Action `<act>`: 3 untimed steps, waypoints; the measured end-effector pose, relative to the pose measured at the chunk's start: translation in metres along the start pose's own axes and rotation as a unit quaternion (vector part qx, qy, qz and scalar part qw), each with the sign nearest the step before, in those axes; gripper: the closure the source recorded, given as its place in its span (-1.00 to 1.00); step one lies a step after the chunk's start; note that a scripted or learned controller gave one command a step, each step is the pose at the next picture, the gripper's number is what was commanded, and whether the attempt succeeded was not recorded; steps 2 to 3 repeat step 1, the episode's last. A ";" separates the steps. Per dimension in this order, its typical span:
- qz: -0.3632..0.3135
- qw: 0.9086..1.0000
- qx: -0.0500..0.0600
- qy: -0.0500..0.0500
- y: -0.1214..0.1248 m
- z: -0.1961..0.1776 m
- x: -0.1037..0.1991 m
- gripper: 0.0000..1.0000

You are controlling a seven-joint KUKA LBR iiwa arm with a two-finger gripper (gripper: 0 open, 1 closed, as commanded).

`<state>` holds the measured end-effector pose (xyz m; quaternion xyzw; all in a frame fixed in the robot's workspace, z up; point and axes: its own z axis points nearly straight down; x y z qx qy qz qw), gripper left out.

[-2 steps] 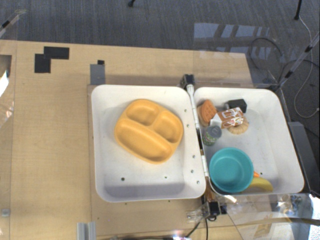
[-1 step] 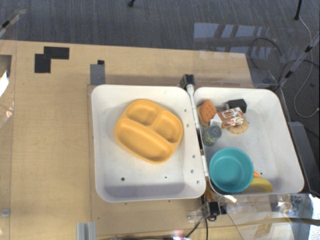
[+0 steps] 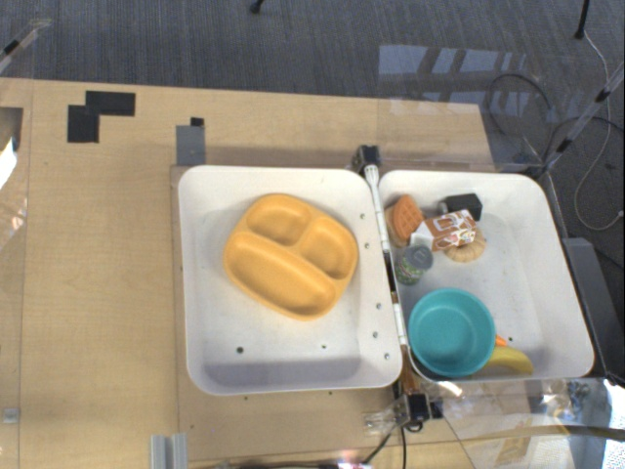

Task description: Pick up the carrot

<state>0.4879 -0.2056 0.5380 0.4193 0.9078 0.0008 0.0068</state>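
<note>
Carrot, just an orange sliver, peeks out between the teal bowl and a yellow banana at the right bin's near edge, its long axis hidden, and I cannot tell the pincer's state.

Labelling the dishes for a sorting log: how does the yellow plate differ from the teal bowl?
The yellow plate is divided into three compartments and shallow; the teal bowl is one round, deeper cavity. The plate lies in the left bin, the bowl in the right bin. The plate looks larger. Both sit open side up.
</note>
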 end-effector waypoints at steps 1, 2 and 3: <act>0.000 1.000 0.000 0.000 0.000 0.000 0.000 -1.00; 0.000 1.000 0.000 0.000 0.000 0.000 0.000 -1.00; 0.000 1.000 0.000 0.000 0.000 0.000 0.000 -1.00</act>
